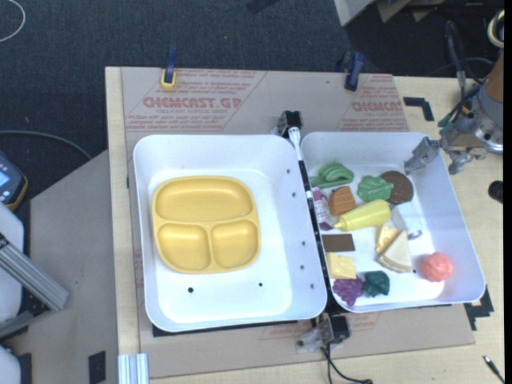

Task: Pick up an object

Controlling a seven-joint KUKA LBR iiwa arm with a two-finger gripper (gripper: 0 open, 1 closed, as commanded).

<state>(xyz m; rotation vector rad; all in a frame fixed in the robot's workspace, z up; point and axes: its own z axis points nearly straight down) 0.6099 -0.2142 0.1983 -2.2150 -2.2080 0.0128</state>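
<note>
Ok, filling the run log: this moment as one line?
phase: approach | gripper: above right bin's far right corner, holds nothing | toy food: all in right bin | yellow tray: in left bin

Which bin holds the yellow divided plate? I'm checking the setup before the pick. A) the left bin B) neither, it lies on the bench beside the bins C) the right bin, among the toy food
A: the yellow divided plate lies in the left bin, alone, while the toy food is piled in the right bin.
</note>
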